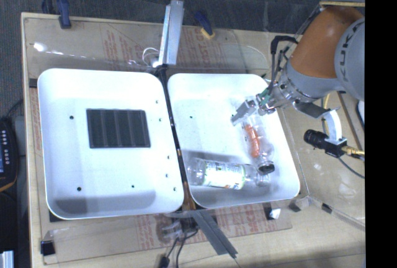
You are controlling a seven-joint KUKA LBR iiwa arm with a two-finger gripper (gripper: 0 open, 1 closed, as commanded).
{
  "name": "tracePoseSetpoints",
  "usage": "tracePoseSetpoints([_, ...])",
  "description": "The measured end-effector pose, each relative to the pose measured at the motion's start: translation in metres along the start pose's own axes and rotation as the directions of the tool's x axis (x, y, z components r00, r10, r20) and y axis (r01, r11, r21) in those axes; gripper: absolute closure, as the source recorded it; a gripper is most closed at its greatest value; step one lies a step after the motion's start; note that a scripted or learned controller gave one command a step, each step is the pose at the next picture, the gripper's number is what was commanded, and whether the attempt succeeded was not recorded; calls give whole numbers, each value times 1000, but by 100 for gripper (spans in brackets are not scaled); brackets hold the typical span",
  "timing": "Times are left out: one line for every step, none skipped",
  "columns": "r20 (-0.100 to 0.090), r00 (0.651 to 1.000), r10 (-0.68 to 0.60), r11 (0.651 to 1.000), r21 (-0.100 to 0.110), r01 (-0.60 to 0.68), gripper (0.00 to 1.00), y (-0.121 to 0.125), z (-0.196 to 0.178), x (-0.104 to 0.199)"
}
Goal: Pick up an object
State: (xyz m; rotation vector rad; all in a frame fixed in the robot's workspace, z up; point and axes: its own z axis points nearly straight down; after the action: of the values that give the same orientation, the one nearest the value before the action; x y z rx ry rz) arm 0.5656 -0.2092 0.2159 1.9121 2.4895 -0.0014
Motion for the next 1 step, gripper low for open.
tracePoseSetpoints([2, 997, -82, 997, -2, 82, 0, 4, 1, -1])
